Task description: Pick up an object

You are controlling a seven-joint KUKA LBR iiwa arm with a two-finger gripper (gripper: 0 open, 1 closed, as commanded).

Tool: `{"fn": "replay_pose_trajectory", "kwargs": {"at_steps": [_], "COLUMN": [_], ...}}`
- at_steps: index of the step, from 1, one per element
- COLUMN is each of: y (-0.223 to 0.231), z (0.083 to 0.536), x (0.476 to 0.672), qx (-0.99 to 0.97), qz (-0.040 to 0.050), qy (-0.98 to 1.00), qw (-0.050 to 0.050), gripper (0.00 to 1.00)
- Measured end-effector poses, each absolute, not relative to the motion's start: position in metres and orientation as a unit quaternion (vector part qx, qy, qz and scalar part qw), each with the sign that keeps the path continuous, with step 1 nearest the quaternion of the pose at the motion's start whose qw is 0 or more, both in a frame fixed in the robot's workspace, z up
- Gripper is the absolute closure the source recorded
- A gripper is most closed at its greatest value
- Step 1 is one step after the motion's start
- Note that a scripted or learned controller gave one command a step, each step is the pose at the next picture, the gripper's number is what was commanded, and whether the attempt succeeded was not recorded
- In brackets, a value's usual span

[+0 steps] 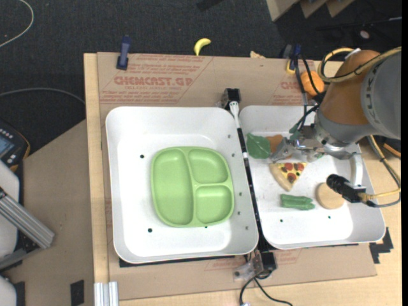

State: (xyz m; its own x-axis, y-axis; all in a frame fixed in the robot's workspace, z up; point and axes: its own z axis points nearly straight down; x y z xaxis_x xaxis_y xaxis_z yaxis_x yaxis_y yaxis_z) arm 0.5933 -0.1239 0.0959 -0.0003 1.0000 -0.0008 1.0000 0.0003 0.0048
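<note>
- Here, low over the right white bin (pixel 366 225), near its back left part: the gripper (pixel 294 146), metal parts above a toy pizza slice with red dots (pixel 288 172); cannot tell whether spread or pressed together.
- Just behind the gripper: a flat green leaf-shaped piece (pixel 258 146).
- Nearer the front: a small green pod-shaped toy (pixel 297 201), beside a round tan disc (pixel 329 199).
- In the left white bin (pixel 127 132): a light green divided plastic plate (pixel 191 185).
</note>
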Motion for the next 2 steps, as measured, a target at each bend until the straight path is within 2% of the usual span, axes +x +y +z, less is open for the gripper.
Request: {"fn": "replay_pose_trajectory", "kwargs": {"at_steps": [1, 2], "y": [-0.103, -0.109], "z": [0.084, 0.085], "x": [0.504, 0.562], "qx": [0.708, 0.706], "qz": [-0.0018, 0.0011], "qy": [0.707, 0.708], "qw": [-0.004, 0.002], "gripper": [0.00, 0.00]}}
